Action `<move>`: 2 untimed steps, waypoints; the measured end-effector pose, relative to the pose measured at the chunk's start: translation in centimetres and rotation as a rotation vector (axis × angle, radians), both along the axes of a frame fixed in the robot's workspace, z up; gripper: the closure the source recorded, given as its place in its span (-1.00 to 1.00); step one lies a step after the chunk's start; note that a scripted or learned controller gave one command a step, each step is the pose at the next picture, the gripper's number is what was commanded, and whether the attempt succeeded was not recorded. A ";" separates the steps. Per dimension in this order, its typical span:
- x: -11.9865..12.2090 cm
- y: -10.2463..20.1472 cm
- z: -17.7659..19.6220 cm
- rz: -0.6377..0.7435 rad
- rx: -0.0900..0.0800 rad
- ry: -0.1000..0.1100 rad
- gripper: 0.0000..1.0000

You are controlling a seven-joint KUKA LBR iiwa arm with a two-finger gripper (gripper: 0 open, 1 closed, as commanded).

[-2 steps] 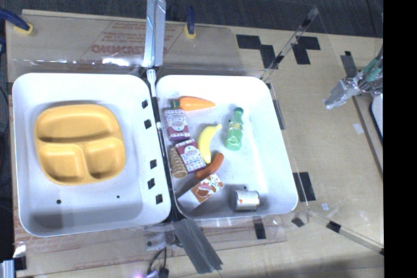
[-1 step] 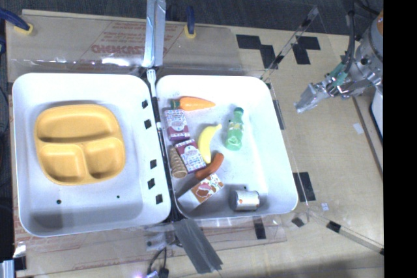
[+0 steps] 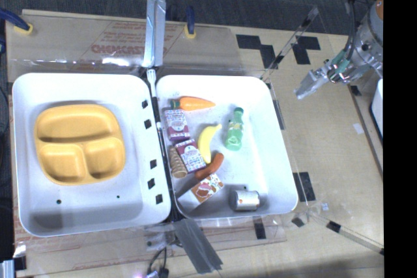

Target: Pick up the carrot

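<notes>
Bench right side: end effector [image 3: 307, 89] outside bins, grip state unclear; carrot [image 3: 196, 102] untouched

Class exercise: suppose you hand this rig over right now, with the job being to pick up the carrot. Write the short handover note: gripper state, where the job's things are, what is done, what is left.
Gripper: outside the bins, over the bench to the right of the right bin, holding nothing.
Carrot: lying at the far edge of the right bin, just above a small carton, with the banana and green bottle nearby.
Left bin: holds a yellow divided tray.
Done: nothing yet; the carrot is untouched.
Left: move over the carrot, descend, grasp, lift.
</notes>
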State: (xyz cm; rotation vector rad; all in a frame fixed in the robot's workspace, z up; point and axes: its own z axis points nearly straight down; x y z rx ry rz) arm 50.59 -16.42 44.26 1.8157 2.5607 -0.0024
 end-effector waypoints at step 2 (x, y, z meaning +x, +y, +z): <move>-2.1 -0.3 0.0 -0.131 0.000 -0.002 1.00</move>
